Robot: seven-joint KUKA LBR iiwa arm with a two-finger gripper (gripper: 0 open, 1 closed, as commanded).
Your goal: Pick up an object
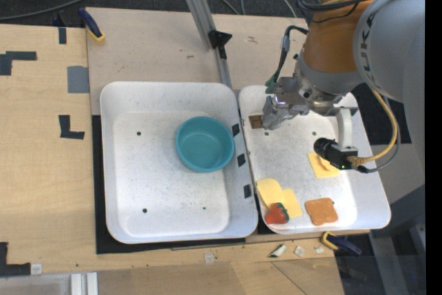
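My gripper [271,117] hangs low over the far left part of the right bin [366,217]. A small brown block [255,122] lies just to its left, by the bin's left wall; I cannot tell whether the two touch. Near the front of that bin lie a yellow piece [271,188] with a red strawberry-like toy [277,213] against it, and an orange flat piece [321,211]. Another yellow flat piece [322,166] lies toward the right side. A teal bowl [204,143] stands upright in the left bin [124,148].
A slanted metal pole [200,3] with a black clamp rises behind the bins. Cables run across the dark floor at the back. A blue and yellow clip [92,24] lies at the bench's far left corner, and another clip [333,241] in front of the right bin.
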